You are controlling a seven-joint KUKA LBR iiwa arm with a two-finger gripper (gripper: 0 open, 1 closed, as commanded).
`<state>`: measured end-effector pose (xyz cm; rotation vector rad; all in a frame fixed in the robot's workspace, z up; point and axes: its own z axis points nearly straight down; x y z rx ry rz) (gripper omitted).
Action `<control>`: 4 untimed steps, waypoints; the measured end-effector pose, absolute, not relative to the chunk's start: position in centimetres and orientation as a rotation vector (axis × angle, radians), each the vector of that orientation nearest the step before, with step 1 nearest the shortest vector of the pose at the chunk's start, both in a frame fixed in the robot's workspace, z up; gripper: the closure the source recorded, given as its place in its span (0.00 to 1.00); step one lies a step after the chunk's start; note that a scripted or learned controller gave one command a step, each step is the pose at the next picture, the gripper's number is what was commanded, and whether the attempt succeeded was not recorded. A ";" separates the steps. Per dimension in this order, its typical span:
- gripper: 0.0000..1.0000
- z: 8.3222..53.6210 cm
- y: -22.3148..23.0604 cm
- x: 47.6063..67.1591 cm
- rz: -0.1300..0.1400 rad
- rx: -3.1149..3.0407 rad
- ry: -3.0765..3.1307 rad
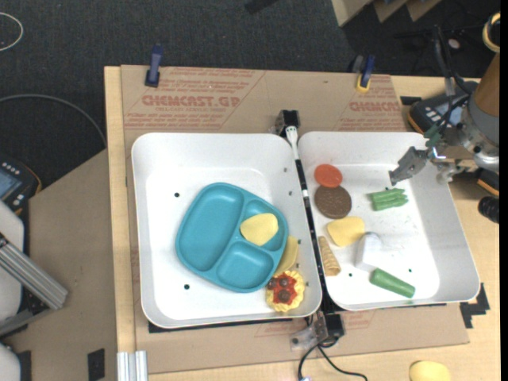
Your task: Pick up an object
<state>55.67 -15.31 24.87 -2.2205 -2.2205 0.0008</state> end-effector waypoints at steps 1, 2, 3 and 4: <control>0.00 25.6 -9.5 52.5 0.001 -2.212 -2.224; 0.00 24.6 -5.0 47.7 0.004 -2.213 -2.220; 0.00 18.1 -8.9 47.8 0.006 -2.221 -2.214; 0.00 33.4 -5.4 48.1 -0.019 -2.223 -2.237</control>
